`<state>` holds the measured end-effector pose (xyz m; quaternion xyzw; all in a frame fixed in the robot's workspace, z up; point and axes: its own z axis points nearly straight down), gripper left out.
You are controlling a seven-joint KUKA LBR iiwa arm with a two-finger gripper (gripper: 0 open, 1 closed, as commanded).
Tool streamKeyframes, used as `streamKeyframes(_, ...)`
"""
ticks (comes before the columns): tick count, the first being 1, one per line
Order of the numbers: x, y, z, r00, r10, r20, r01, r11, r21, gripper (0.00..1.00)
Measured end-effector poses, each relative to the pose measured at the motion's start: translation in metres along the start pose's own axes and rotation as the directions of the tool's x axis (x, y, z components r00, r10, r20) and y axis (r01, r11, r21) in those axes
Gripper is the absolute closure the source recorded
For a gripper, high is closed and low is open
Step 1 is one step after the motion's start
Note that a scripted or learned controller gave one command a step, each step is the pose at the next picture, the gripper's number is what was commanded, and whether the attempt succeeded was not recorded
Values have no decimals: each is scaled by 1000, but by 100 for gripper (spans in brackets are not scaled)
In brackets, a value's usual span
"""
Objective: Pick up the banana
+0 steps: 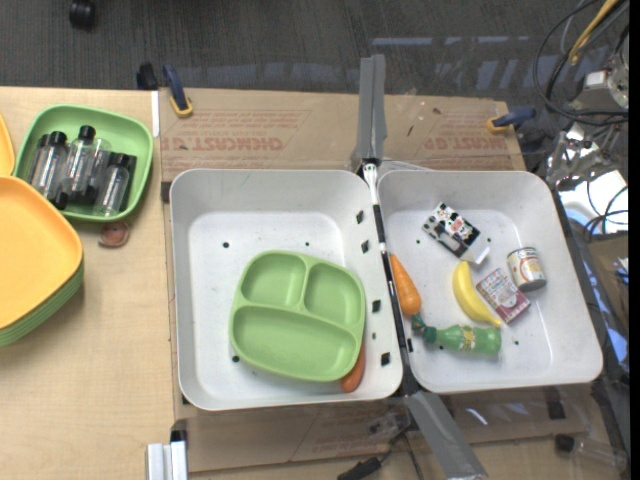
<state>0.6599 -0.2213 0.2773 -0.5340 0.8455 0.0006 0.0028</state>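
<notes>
Here the banana (472,294) lies mid right bin (560,368), pink packet (501,295) touching at three o'clock, bottle (462,338) at six; pincer's state untellable.

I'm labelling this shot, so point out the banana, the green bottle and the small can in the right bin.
banana (471,293), camera view, middle of its yellow curve.
green bottle (464,339), camera view, its body.
small can (526,269), camera view, its side label.

A dark grey carpeted floor (300,18) runs along the top, with a black chair caster (84,10) near its left corner. Below it, a light wooden bench top (90,388) carries a brown cardboard sheet (270,133) held by blue-and-orange clamps (176,93). Tangled cables (590,28) crowd the upper right corner.
</notes>
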Motion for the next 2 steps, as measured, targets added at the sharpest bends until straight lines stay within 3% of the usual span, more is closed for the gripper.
streamKeyframes(1, -6, 2, -37, 939, -345, 0, 345, 939, 1, 100)
streamKeyframes(2, -1, 0, -87, 765, -644, 1, 644, 765, 0, 100)
